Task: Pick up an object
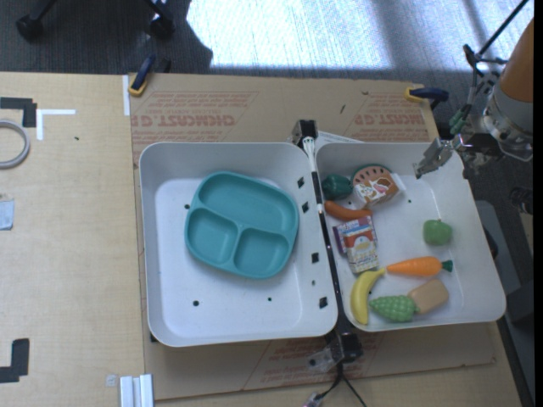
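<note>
- Wooden table (68,253) carries two shallow white bins side by side, on a sheet of printed cardboard (254,108).
- Left bin (170,312) holds one teal divided plate (242,225), lying flat near its middle.
- Right bin (475,227) holds the toy food: a banana (363,293) at its near edge, touching a bumpy green fruit (393,309) and a tan block (429,296); an orange carrot (416,267) just above them; a small printed carton (357,241); a lone green piece (438,231) to the right.
- Grey arm (513,100) reaches in from the right.
- Gripper (443,153) hangs over the right bin's far right corner, well apart from the food, nothing between its fingers; whether they are open I cannot tell.
</note>
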Robot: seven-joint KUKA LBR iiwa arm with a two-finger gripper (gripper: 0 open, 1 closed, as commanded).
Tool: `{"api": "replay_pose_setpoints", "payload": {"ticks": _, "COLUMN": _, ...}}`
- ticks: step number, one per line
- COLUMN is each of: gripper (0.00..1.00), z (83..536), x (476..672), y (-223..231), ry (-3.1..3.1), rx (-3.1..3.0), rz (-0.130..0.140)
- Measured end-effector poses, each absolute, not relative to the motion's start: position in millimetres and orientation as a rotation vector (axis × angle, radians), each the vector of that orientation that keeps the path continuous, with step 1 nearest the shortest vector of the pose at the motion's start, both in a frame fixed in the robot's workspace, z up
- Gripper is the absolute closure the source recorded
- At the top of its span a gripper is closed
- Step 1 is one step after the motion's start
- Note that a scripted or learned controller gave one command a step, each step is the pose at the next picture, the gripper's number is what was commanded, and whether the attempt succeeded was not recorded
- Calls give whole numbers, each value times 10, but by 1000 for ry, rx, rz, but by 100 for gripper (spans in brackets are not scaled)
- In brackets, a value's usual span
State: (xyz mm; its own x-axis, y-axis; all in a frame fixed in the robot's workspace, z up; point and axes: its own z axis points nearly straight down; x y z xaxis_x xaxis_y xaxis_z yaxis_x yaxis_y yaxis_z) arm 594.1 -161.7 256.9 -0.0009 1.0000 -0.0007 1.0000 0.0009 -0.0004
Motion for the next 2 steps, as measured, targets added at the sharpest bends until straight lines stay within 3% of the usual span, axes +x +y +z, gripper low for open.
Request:
{"api": "replay_pose_setpoints", "payload": {"ticks": 1, "gripper": 0, "z": 1154, "x": 6267, "y": -1386, "ry": 2212, "rx": 2214, "rz": 13}}
{"api": "replay_pose_setpoints", "payload": {"ticks": 2, "gripper": 0, "z": 929, "x": 5945, "y": -982, "ry": 2219, "rx": 2221, "rz": 1}}
